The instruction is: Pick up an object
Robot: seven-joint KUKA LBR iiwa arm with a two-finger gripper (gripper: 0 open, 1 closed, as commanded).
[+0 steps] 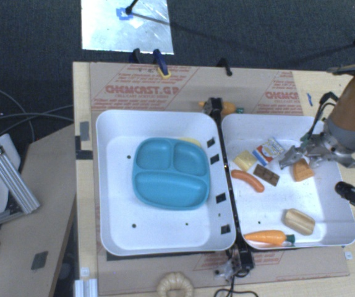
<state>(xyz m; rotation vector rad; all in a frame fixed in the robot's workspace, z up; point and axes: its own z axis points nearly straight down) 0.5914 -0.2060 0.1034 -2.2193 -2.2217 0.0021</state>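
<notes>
Near rim of right bin: carrot, tan bread roll. Mid-bin: sausage, chocolate bar, cheese wedge. Gripper low just over orange-brown bread piece; finger state: cannot tell. Left bin: blue divided plate.

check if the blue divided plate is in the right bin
No, the blue divided plate lies in the left white bin, not with the toy foods.
</notes>
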